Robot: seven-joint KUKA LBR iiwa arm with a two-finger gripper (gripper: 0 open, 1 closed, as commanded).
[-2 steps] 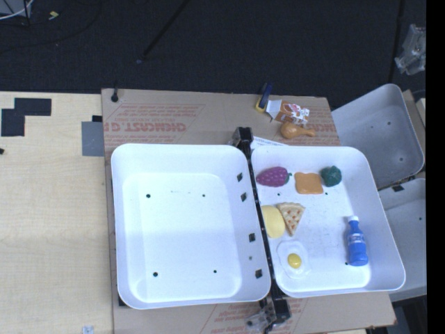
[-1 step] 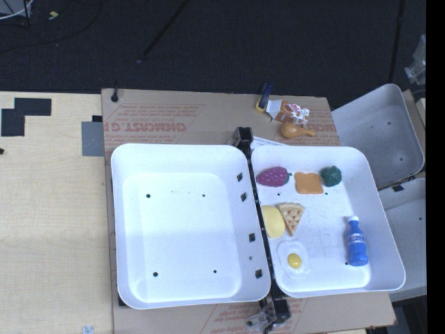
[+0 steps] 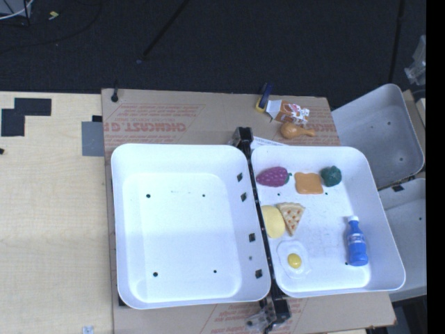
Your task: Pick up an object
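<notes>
Right bin (image 3: 375, 186), smooth white plastic: glossy blue bottle (image 3: 356, 242), flat fried egg (image 3: 294, 260), wedge-shaped pizza slice (image 3: 291, 216), knobbly purple grapes (image 3: 273, 177), orange toast (image 3: 308, 182), green pepper (image 3: 331, 176).

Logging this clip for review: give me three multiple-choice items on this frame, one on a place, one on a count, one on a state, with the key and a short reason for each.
1. Where does the blue bottle lie?
A. In the left bin
B. In the right bin, near its right wall
C. On the cardboard behind the bins

2. How many toy foods lie in the right bin, bottle aside?
A. Three
B. Six
C. Nine

3. How is the fried egg placed?
A. Flat on the bin floor, yolk up
B. Stacked on the bottle
C. Hanging over the bin's rim

Key: 1 B, the bottle lies by the right wall. 2 B, purple grapes, orange toast, a green piece, a yellow piece, a pizza slice and the egg. 3 A, its yellow yolk faces the camera.
</notes>
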